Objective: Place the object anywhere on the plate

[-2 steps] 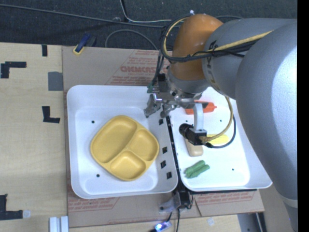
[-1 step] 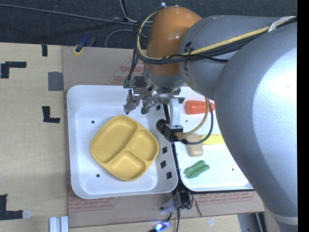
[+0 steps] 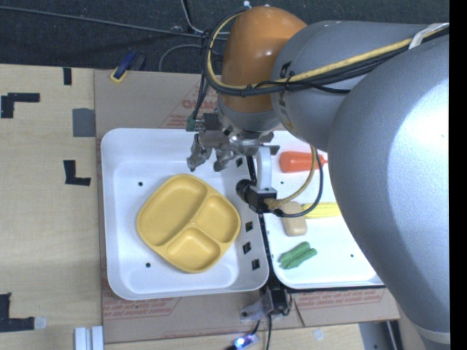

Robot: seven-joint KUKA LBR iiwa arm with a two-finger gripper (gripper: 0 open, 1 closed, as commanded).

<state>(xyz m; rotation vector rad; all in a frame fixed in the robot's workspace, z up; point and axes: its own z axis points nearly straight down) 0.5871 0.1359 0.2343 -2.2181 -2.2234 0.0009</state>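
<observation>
1. A cardboard-covered desk [image 3: 44,217] bears two shallow white plastic bins.
2. The left bin [image 3: 117,195] holds a smooth yellow three-compartment plate [image 3: 188,222].
3. The right bin [image 3: 328,265] holds an orange carrot-shaped piece [image 3: 295,161], a beige oblong block [image 3: 295,222] and a bumpy green pod [image 3: 297,255].
4. The claw [image 3: 208,159] hovers above the left bin's far edge, fingers parted, gripping nothing.

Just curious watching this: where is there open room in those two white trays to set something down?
The yellow plate has three bare compartments. White floor lies free along the left tray's left and front sides. The right tray is crowded: carrot, beige piece, green bean, under the hand and arm.
</observation>
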